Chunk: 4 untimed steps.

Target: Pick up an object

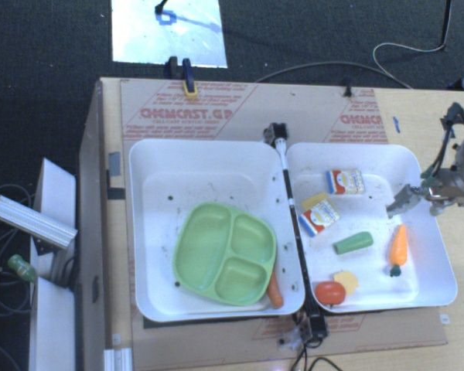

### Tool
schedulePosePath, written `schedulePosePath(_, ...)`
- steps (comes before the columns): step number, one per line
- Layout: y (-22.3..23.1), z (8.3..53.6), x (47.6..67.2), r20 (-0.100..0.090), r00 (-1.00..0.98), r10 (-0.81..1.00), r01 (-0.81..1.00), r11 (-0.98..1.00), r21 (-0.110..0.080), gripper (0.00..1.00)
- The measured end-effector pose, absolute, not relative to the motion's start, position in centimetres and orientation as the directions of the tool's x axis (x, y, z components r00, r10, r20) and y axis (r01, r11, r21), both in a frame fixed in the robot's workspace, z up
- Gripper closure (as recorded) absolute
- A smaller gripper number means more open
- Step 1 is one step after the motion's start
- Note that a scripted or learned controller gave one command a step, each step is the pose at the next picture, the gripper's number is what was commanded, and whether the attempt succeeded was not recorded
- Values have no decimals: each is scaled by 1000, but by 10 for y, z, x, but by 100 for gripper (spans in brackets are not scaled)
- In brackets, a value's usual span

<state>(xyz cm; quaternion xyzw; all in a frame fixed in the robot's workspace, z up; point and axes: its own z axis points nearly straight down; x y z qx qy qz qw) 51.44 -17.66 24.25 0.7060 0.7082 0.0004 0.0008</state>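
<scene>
Gripper (406, 199) at right edge of frame, over right bin (441, 284); finger spread too blurred to tell, nothing seen held. Carrot (399, 247) just below it, lower right, long axis near vertical, green end pointing down-frame. Nearest pick candidate.
</scene>
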Motion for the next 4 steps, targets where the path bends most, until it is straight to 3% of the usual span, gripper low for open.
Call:
schedulePosePath(1,-197,90,510,0,-1,1000,1000,1,-2,0)
schedulePosePath(2,-198,102,512,-1,-1,1000,1000,1,3,100)
schedulePosePath(3,-133,176,517,0,-4,1000,1000,4,3,100)
schedulePosePath(4,-114,209,563,0,-5,1000,1000,5,3,100)
